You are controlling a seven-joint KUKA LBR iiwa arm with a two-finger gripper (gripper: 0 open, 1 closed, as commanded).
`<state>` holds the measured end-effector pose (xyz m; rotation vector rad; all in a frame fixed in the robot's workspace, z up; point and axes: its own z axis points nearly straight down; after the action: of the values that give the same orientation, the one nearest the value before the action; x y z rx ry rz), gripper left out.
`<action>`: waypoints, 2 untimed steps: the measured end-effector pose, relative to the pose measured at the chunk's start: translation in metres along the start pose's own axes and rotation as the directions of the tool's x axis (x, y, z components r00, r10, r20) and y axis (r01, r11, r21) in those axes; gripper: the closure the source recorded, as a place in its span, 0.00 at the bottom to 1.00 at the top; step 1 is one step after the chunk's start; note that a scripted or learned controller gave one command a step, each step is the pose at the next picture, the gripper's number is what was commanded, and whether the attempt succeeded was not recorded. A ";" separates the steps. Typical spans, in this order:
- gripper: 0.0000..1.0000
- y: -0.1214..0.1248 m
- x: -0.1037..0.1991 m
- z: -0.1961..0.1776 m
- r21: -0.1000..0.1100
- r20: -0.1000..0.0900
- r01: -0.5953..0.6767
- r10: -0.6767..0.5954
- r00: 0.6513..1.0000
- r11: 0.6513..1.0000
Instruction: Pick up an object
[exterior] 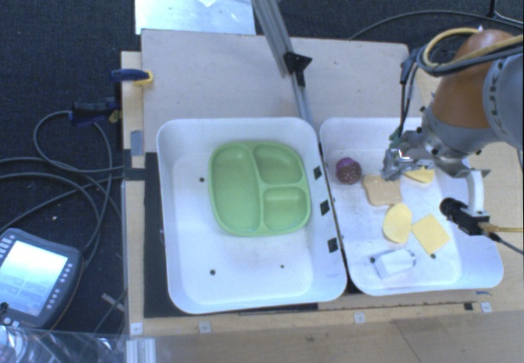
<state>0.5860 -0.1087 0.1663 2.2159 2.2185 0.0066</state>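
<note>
Arm (pixel 471 95) bent low, hand (pixel 396 165) pointing down.

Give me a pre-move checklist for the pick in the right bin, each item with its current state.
1. Gripper is over the right bin: ok.
2. A target lies beneath it, the tan slice: ok.
3. Finger opening: cannot tell.
4. Anything held already: cannot tell.
5. Purple ball sits apart from the gripper: ok.
6. Green tray in the left bin is away from the arm: ok.
</note>
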 end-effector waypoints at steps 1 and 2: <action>1.00 -0.003 -0.001 -0.044 0.002 -0.001 0.003 -0.003 1.000 1.000; 1.00 -0.001 -0.001 -0.081 0.001 -0.001 0.006 -0.006 1.000 1.000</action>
<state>0.5847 -0.1100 0.2476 2.2106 2.2255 0.0062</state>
